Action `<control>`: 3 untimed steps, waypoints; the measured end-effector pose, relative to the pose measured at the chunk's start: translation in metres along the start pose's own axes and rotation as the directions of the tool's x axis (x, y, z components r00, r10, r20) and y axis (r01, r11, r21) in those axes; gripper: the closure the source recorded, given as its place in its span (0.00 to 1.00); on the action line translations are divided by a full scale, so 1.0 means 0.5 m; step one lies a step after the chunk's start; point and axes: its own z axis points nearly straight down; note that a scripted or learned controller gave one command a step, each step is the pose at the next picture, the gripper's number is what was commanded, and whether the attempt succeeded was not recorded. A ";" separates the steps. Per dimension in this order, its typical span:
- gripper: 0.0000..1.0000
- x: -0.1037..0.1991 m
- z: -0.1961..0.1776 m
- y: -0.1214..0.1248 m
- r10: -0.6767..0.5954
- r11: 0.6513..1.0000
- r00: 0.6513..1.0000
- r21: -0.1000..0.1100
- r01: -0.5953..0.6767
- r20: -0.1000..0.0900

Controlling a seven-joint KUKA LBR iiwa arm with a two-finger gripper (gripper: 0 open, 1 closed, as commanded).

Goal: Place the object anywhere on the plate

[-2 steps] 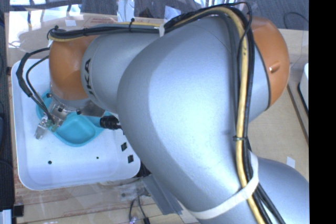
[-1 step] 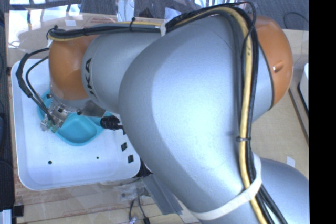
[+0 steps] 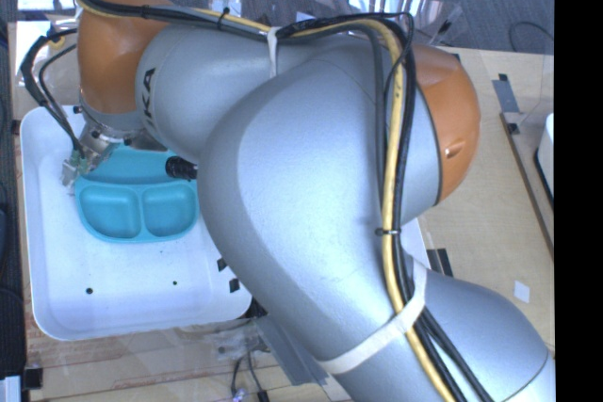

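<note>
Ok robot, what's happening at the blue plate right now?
Gripper low at the blue plate's left rim. Something green at its tip, grasp unclear. Arm blocks most of the view.

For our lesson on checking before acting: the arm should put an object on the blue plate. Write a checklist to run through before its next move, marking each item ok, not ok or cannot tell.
1. Plate lies inside the left bin: ok.
2. Plate sits flat, its two front compartments open to view: ok.
3. Gripper is over the plate's back left rim: ok.
4. Object is between the fingers: cannot tell; the arm hides much of that spot.
5. Fingers open or shut: cannot tell.
6. Back part of the plate is free to receive something: cannot tell, the arm covers it.
</note>
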 end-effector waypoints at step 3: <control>1.00 0.249 -0.342 -0.203 -0.859 0.512 0.512 0.012 0.859 0.020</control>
